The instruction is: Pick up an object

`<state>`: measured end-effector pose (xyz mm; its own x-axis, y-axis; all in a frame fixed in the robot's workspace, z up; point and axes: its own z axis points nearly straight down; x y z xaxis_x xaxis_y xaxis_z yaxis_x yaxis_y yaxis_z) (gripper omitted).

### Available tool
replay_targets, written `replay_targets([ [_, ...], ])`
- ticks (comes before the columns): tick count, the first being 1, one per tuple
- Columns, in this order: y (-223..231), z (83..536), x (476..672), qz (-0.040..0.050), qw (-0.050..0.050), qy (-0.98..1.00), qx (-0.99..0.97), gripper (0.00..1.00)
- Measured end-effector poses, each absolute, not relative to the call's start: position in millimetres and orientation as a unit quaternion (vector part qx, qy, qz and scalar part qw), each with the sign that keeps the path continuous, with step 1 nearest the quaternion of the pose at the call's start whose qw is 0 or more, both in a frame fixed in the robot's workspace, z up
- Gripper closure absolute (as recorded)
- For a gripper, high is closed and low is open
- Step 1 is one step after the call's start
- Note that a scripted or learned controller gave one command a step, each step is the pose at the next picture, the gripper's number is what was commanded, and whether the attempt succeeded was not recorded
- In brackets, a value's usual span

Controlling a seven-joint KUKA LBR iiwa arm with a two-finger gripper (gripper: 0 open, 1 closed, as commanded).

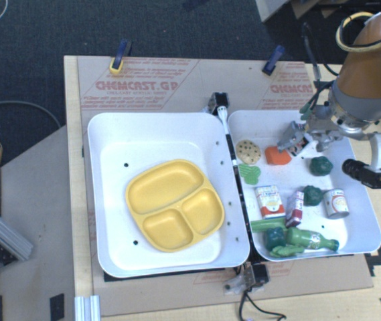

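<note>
- The pincer (296,144) is hanging low over the right bin (371,226), its tips just beside an orange piece (278,156); whether the tips are parted is hard to make out.
- A round cookie (247,150) is lying left of the orange piece.
- A dark green lump (321,165) is sitting to the pincer's right.
- A small carton (268,201), a can (336,203) and a green bottle (311,239) are crowding the bin's near end.
- A yellow divided tray (174,204) is resting in the left bin (110,179) on the desk (177,79).

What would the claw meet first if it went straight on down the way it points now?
Probably the orange object: the claw points down-left at it in the right bin, though depth is unclear.
</note>
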<state>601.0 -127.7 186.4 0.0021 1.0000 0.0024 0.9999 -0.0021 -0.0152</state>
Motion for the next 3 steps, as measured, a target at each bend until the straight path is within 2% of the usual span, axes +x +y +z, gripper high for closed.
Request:
replay_targets([
  [1,-127.6,194.6,604.3,0.0000,0.000,-0.707,-0.707,0.00],
  [3,-120.2,83.3,608.8,0.0019,0.003,-0.707,-0.707,0.00],
])
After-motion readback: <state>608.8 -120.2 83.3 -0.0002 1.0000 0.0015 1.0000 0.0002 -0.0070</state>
